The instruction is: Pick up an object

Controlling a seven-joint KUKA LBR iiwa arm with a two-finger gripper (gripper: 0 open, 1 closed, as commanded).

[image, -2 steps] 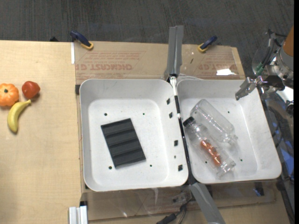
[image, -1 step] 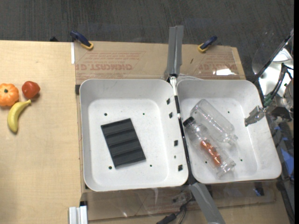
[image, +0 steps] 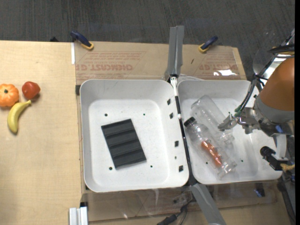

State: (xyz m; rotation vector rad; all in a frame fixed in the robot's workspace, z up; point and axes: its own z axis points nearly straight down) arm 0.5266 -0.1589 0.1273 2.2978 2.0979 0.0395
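Observation:
Two clear plastic bottles lie in the right bin (image: 243, 172). One clear bottle (image: 207, 108) rests toward the bin's back. The other bottle (image: 211, 149) has a black cap and an orange-red patch inside, and runs diagonally toward the front. My gripper (image: 230, 123) hangs over the right bin's middle right, just beside the two bottles and close above them. Nothing can be made out in its grasp. A black ribbed slab (image: 123, 143) lies flat in the left bin (image: 93, 172).
On the wooden bench at the far left sit an orange (image: 7, 95), a red fruit (image: 31, 89) and a banana (image: 16, 116). Blue-and-yellow clamps (image: 82, 40) hold cardboard behind the bins. The arm's orange band (image: 281, 86) rises over the right bin's right edge.

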